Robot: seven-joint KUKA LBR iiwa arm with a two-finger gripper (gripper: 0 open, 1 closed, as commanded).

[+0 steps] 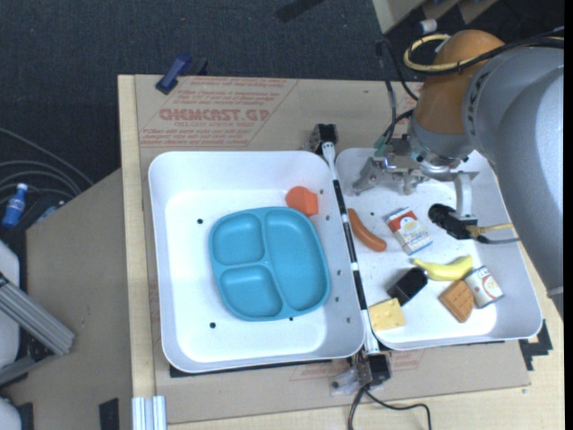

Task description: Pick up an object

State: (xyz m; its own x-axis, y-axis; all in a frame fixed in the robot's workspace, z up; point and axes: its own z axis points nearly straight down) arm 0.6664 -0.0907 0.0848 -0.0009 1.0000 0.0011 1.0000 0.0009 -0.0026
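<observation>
Hovering over the right bin's (515,322) far end, the metal gripper (391,174) hangs above bare white plastic.

Whether the claw is open or closed cannot be told. Seven small items lie in that bin: one glossy hot dog (366,230), one curved banana (444,268), one cheese wedge (387,314), one black block (407,285), one toast-like piece (456,301), two printed packets (409,230). The left bin (170,240) holds one smooth blue three-compartment plate (268,262) and one orange lump (303,200).

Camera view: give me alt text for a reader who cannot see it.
The arm's hand hovers over the back of the right bin, which holds a hot dog, banana and other toy foods. The left bin holds a blue divided plate and an orange piece.
</observation>
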